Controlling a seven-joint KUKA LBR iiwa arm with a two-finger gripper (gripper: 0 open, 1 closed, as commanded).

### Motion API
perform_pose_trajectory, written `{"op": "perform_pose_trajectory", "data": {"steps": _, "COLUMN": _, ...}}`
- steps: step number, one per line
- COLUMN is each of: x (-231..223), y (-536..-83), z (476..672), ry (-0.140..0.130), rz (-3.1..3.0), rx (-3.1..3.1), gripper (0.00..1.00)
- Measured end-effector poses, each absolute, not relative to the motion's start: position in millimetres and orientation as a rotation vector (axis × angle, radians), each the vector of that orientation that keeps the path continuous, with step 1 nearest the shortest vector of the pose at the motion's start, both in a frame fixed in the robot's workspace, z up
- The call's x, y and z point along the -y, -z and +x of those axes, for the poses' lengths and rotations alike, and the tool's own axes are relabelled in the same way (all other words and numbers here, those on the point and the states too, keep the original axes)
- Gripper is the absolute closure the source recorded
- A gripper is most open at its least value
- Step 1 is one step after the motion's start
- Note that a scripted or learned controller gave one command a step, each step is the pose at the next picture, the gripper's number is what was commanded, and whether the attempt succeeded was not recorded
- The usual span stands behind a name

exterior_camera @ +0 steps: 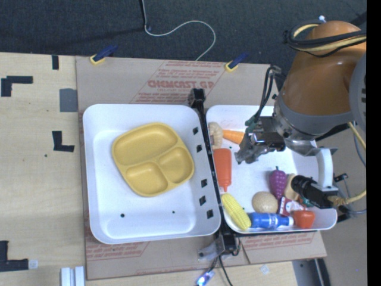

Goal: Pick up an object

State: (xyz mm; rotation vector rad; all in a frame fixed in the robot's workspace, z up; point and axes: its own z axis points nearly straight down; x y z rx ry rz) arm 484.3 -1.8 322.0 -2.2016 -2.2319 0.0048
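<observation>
Carrot [223,168]: lying right of frame centre; you'd likely find it light, stiff, slick plastic.
Hold: across its middle.
Gripper [245,154]: just beside it; you cannot tell its state.

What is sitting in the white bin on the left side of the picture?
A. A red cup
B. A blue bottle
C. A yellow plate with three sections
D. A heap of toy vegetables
C: the left bin holds a yellow divided plate with three compartments, while the toy food lies in the right bin.
</observation>
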Motion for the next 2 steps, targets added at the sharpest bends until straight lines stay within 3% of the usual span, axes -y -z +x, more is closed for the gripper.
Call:
{"op": "perform_pose_trajectory", "data": {"steps": 1, "x": -49.9, "y": -380.8, "z": 485.2, "ry": -0.002, "rz": -2.211, "rx": 2.231, "gripper": 1.0}}
{"op": "perform_pose_trajectory", "data": {"steps": 2, "x": -50.5, "y": -399.3, "z": 514.9, "ry": -0.007, "rz": -2.217, "rx": 2.225, "gripper": 1.0}}
